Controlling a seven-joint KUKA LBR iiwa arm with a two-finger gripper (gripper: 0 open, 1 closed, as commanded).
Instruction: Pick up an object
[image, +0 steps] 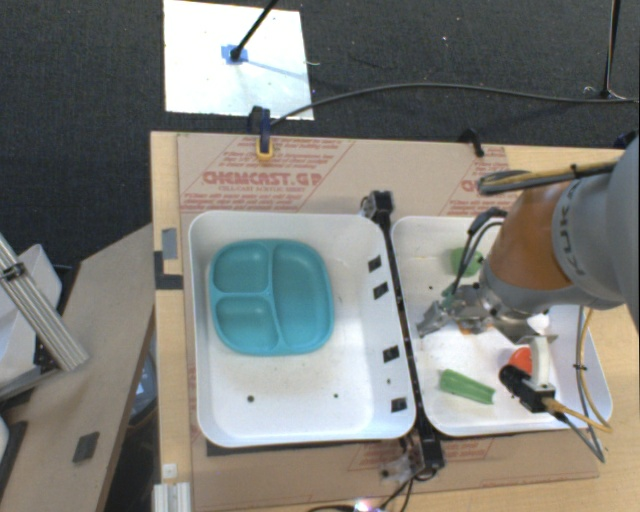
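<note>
Arm (560, 240) reaches into right bin (420, 250); gripper (440, 315) low near bin's left wall, jaw state can't tell. Green block (467, 386) lies just below gripper, apart from it. Teal tray (271, 297) in left bin (300, 400).

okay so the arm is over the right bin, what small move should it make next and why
Probably a short move toward the view's bottom, then down. The gripper hovers over bare bin floor near the divider with nothing between its fingers, and the green block lies just below it in the view, flat and apart from the other pieces, so it looks like the nearest thing to grasp in the right bin.
</note>
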